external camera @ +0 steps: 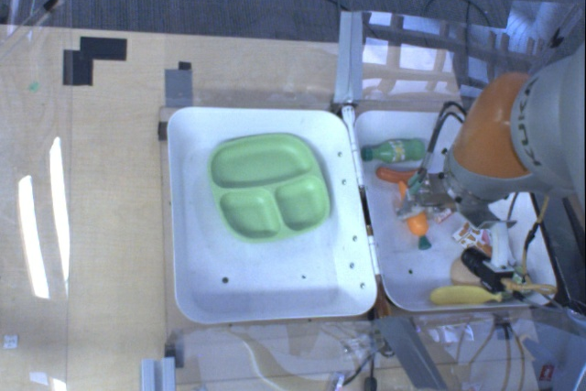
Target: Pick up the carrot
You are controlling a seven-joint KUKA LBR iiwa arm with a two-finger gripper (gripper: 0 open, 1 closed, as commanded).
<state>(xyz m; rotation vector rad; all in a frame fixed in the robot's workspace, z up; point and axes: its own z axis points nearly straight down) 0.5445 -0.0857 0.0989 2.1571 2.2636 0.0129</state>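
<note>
The carrot [418, 225] is a small orange piece with a green tip, lying in the right white bin [403, 284] near its middle. My gripper [424, 201] hangs directly over it, just above and touching or almost touching its upper end. The grey arm with its orange band [490, 137] reaches in from the right and hides part of the bin behind it.
A green bottle [396, 149] and a red-orange oblong item [396, 172] lie just beyond the gripper. A yellow banana [465, 295], a dark-handled tool [483, 268] and a small packet [474, 235] sit at the bin's near right. The left bin [197, 270] holds a green divided plate [271, 186].
</note>
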